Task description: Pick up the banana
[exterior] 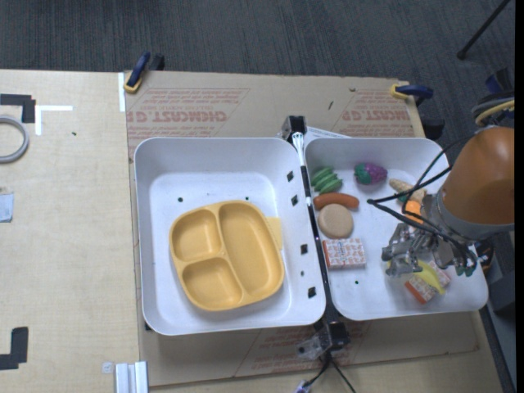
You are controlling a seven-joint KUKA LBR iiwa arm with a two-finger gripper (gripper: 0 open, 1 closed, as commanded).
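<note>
we take the yellow shape with an orange-red end at the right bin's near right corner to be the banana, lying flat on the bin floor, though part of it sits under the tool. the gripper hangs just above and to the left of it, and we cannot tell how it is set or whether it has hold of anything. the grey arm with its orange band comes in from the right over the right bin. further left in that bin we see a patterned pink box, a round tan bun, a sausage, a green vegetable and purple grapes. the left bin holds a yellow divided plate.
</note>
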